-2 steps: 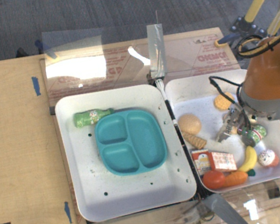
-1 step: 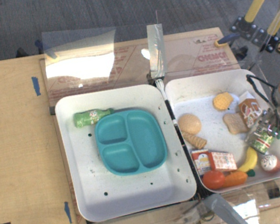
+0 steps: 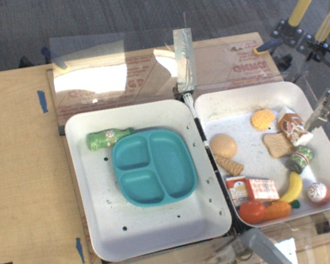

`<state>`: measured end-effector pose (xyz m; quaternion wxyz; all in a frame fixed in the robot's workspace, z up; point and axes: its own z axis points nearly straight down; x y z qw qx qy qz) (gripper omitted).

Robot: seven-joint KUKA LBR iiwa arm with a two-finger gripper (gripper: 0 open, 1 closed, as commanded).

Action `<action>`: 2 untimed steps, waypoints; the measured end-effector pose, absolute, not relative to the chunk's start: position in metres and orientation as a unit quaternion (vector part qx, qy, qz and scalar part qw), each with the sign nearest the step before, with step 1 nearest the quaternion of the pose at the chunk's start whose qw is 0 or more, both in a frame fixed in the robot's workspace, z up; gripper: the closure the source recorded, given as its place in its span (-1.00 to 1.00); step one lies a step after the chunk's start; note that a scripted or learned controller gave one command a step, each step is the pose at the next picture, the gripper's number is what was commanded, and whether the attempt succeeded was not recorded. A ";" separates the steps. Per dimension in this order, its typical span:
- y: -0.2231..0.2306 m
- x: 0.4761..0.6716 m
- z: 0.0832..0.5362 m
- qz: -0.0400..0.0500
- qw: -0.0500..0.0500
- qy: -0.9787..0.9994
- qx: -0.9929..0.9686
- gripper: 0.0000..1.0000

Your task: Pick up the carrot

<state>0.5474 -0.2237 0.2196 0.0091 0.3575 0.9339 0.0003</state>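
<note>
The carrot (image 3: 278, 209) is orange with a green stem end. It lies flat along the front wall of the right bin (image 3: 230, 105), between a red tomato (image 3: 251, 211) on its left and a yellow banana (image 3: 293, 186) just above it. My gripper (image 3: 328, 107) shows as a metallic piece at the right edge, over the right rim of that bin. It is well away from the carrot, up and to the right of it. Nothing is seen held in it.
The right bin also holds a red-and-white box (image 3: 252, 190), a bread roll (image 3: 223, 146), a round cookie (image 3: 263, 119), toast (image 3: 277, 145), a green can (image 3: 302, 158) and a white-red ball (image 3: 318, 192). The left bin (image 3: 99, 222) holds a teal divided plate (image 3: 155, 166) and a green bottle (image 3: 108, 137).
</note>
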 end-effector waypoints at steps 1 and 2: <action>-0.223 0.545 0.213 0.000 0.002 0.934 0.358 -1.00; -0.153 0.495 0.121 0.000 -0.002 0.896 0.444 -1.00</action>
